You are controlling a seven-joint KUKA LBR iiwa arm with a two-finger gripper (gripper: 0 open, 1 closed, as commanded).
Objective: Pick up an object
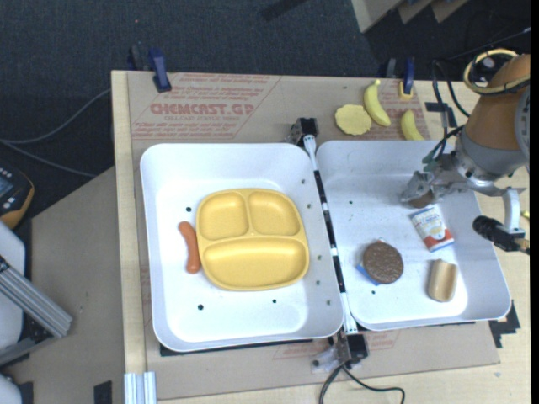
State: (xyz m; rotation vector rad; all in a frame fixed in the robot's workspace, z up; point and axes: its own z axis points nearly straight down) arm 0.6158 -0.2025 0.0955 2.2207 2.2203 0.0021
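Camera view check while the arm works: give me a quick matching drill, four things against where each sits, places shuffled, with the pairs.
Things:
1. yellow divided plate
2. hot dog
3. brown patty
4. two bananas

Places:
A. on the bench beyond the bins
B. right bin, near its front
C. left bin, middle
D. left bin, just left of the plate

Pairs: 1-C, 2-D, 3-B, 4-A

"CHEMCAST GP" in red on bench board (pixel 202 108)
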